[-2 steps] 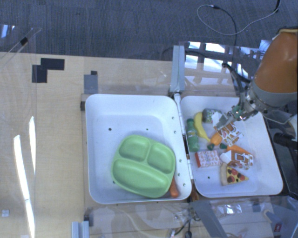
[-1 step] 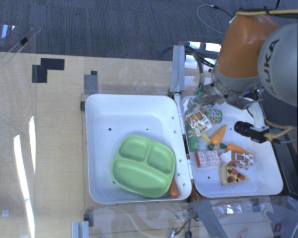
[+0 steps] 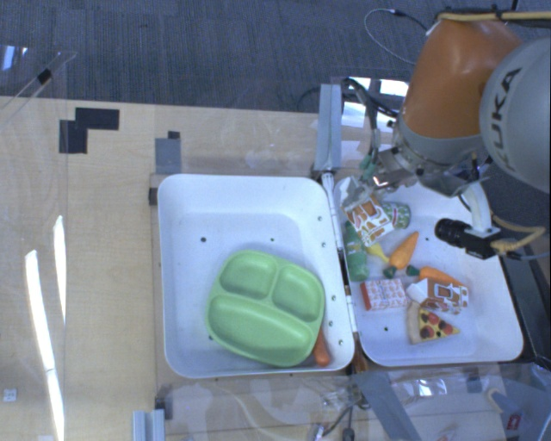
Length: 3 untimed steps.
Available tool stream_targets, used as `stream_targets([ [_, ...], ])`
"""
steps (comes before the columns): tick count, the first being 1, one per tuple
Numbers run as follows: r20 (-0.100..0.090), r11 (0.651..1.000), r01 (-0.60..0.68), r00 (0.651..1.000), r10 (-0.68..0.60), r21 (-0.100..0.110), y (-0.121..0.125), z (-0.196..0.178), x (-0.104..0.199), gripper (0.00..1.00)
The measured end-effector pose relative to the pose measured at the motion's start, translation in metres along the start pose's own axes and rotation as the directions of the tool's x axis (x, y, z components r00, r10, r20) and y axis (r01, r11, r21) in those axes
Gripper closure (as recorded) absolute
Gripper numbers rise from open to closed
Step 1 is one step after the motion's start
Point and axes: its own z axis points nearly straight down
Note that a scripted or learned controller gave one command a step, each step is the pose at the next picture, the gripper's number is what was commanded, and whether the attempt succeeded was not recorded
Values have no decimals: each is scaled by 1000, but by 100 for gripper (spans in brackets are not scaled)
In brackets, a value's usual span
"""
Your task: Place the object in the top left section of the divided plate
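Smooth green 3-sect. plate, glossy plastic.

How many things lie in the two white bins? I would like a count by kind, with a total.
Divided plate: 1, green plate, left bin.
Carrots: 2, carrot in the right bin, second carrot beside the plate.
Pizza slice: 1, pizza slice.
Packets and cartons: 3, pouch, flat red-print packet, orange carton.
Other small pieces by the divider are unclear.
Total: 7

Grey KUKA arm had an orange band, white lettering on its shell, and thin black cables looping behind.
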Motion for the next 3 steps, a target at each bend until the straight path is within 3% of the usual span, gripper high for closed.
stream_targets([
  [1, -1, 948, -317, 948, 318, 21, -35, 59, 10, 100],
  [2, -2, 966, -256, 967, 257, 19, -44, 62, 67, 100],
  [3, -2, 966, -258, 966, 258, 19, -44, 61, 67, 0],
])
